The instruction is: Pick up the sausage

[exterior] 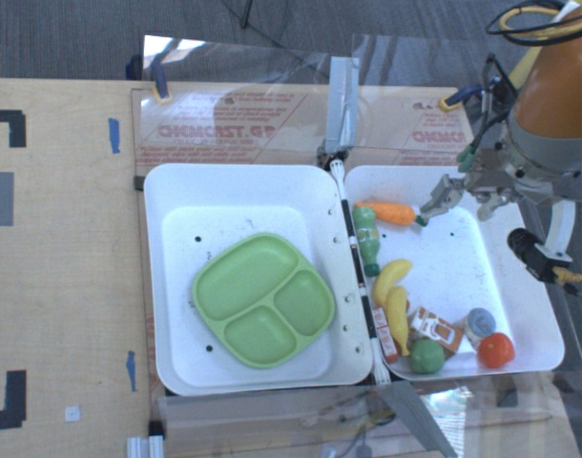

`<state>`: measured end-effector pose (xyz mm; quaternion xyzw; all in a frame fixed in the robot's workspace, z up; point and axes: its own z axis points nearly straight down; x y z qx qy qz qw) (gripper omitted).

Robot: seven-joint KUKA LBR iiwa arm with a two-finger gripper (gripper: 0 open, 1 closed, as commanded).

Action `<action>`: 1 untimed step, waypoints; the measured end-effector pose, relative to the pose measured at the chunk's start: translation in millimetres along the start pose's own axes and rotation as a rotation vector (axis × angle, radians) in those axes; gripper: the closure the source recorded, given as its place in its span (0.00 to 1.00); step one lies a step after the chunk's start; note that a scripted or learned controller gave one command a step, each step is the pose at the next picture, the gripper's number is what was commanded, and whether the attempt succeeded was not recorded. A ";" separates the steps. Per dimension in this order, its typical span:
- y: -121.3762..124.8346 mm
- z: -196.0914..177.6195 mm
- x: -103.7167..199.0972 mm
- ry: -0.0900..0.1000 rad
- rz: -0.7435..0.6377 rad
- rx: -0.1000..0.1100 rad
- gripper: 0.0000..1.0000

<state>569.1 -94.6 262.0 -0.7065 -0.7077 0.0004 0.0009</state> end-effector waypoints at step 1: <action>40.3 -26.7 49.4 -0.001 0.097 -0.005 0.00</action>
